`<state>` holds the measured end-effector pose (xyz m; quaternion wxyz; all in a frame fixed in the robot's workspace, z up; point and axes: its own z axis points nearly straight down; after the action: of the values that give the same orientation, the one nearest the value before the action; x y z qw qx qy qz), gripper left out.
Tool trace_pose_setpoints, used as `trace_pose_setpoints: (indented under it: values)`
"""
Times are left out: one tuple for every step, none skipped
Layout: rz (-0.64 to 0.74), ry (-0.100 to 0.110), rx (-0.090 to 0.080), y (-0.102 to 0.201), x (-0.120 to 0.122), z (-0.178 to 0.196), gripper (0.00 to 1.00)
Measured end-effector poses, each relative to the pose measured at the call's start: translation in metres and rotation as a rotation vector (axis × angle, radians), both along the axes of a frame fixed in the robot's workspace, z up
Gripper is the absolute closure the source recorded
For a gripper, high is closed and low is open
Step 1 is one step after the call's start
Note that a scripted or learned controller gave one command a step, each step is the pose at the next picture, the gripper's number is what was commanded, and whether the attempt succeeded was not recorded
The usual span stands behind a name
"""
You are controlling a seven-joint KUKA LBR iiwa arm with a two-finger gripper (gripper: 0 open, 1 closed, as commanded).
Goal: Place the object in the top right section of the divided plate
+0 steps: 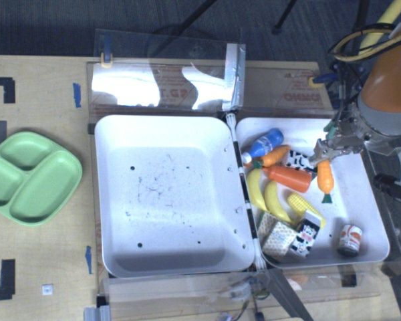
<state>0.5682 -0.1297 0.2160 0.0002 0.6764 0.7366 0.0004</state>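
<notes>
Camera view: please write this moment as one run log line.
claw: over right bin | carrot: at claw, grasp unclear | green divided plate: left of bins, nothing placed

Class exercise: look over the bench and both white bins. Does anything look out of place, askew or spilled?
Nothing is spilled or damaged. One oddity: the green divided plastic plate lies on the wooden bench left of both bins, far from the toy food heaped in the right white bin. A small orange toy carrot hangs upright at the pincer.
</notes>
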Motion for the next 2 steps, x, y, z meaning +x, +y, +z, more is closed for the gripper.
trace_pose_setpoints:
  values:
    - [0.079,0.002,0.000,0.076,-0.021,-0.032,1.00]
    - [0.222,0.003,0.001,0.139,-0.089,-0.032,1.00]
